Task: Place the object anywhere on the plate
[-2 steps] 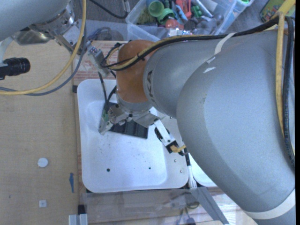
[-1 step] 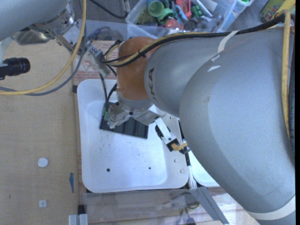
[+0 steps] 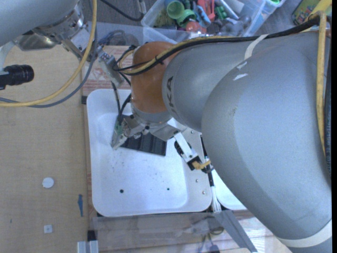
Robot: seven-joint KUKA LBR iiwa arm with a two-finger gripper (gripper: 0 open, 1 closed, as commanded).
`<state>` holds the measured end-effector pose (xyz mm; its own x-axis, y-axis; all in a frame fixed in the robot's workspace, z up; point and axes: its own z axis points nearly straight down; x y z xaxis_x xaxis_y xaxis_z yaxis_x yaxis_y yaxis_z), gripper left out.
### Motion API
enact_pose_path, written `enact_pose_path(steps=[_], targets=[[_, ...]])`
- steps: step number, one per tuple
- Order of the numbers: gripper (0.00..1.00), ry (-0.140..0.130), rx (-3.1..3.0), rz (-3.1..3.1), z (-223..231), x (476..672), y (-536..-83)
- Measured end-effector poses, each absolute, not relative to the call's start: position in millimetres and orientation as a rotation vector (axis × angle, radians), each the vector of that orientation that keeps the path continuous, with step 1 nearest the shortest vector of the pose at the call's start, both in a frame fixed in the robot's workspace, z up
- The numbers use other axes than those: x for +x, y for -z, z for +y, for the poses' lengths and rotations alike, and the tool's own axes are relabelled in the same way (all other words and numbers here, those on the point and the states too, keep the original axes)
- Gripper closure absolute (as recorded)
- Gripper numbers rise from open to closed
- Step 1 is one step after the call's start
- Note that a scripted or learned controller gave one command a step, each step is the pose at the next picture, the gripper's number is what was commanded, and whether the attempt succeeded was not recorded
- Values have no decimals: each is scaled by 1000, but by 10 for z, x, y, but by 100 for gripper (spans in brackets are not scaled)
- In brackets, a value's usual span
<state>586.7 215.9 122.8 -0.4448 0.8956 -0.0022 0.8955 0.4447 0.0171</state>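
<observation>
My gripper (image 3: pixel 118 137) hangs low over the upper left part of the left white bin (image 3: pixel 137 194), just below the orange band (image 3: pixel 150 75) of the wrist. A dark flat piece (image 3: pixel 150 144) lies right beside it, and I cannot tell whether this is a loose object or part of the tool. The thick grey arm (image 3: pixel 253 120) reaches in from the right and hides nearly all of the right bin (image 3: pixel 229 200), of which a small corner shows.
A clear tub of coloured toys (image 3: pixel 210 7) stands behind the bins. Yellow and black cables (image 3: pixel 89 46) loop over the wooden bench at the upper left. A white disc (image 3: pixel 48 182) lies on the bench to the left. Small dark specks (image 3: pixel 121 191) dot the bin floor.
</observation>
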Motion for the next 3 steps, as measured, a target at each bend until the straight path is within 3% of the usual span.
enact_pose_path(steps=[1,2,3], targets=[[100,-24,1647,2659,2164,5875,-1330],[100,5,1897,2509,2078,5302,-1062],[0,4,1897,2508,2076,5303,-1063]])
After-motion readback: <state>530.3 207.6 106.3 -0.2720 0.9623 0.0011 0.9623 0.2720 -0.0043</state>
